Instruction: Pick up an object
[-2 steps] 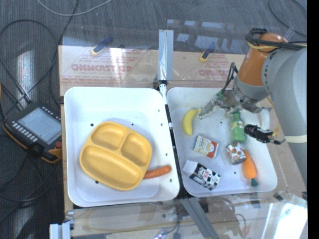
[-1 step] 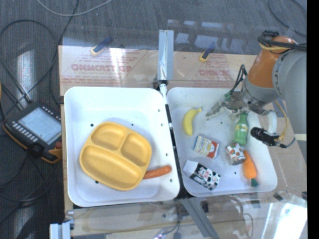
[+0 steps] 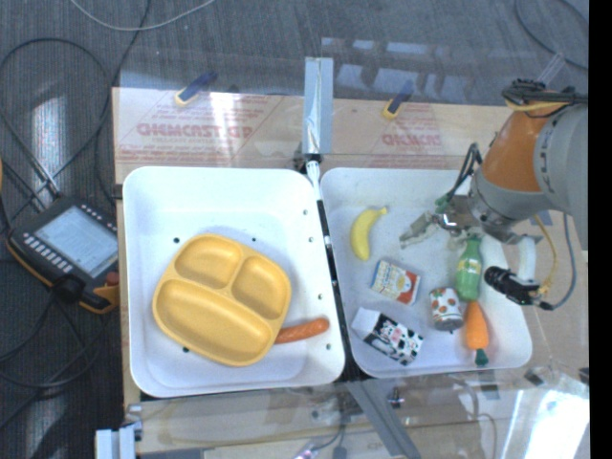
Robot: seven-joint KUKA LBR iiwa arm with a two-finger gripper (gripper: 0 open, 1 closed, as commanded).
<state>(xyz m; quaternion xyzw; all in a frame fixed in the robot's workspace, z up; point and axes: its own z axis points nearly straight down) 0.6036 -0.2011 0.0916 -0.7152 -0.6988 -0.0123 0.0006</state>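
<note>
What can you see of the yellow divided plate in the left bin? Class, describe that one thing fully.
The yellow divided plate looks like smooth, slightly glossy plastic, rounded at the corners. Raised ridges split it into three compartments: one long one along the near side and two smaller ones behind. It lies flat and right way up, turned at a slant, on the floor of the left bin. Nothing lies in it. An orange sausage-like toy lies against its near right edge.

A yellow banana (image 3: 364, 230) lies curved in the right bin's upper left.
</note>
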